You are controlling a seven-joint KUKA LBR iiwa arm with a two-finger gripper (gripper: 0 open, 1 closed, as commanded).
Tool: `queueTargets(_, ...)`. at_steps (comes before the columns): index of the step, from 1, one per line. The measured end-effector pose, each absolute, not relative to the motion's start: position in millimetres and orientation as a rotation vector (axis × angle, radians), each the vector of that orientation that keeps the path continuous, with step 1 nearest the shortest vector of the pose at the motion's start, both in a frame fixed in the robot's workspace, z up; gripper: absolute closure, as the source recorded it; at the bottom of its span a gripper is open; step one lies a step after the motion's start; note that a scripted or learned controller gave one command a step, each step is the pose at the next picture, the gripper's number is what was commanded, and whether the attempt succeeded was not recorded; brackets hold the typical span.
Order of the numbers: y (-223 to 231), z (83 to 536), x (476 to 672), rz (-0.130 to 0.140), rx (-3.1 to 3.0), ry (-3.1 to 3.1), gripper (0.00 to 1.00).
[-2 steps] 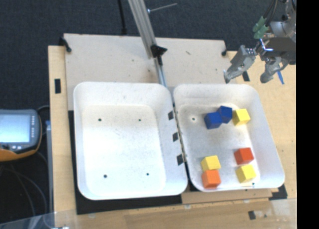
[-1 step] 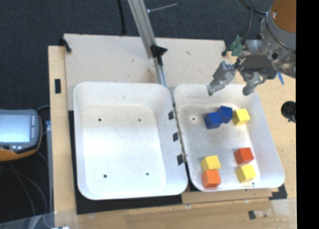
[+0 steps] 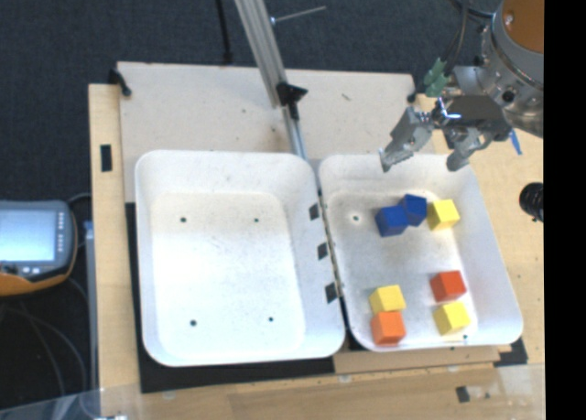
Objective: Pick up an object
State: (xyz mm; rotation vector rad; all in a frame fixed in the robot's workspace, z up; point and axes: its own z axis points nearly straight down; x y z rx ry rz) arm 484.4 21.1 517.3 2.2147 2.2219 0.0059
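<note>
Gripper, fingers spread and empty, above the right bin's far rim. Nearest inside it: blue cubes, likely light, rigid; grip opposite flat faces.

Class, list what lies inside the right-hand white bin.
Inside the right bin: two touching blue blocks, three yellow blocks, a red block, an orange block. Nothing there looks covered.
</note>
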Motion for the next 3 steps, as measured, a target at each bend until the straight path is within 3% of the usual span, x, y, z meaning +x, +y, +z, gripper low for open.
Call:
queueTargets(1,42.3,549.2,484.5,0.009,2.213,2.223,0.00)
queueTargets(2,16.2,430.4,527.2,-0.011,2.226,2.221,0.00)
queueTargets(3,98.3,445.3,539.1,0.004,2.210,2.232,0.00)
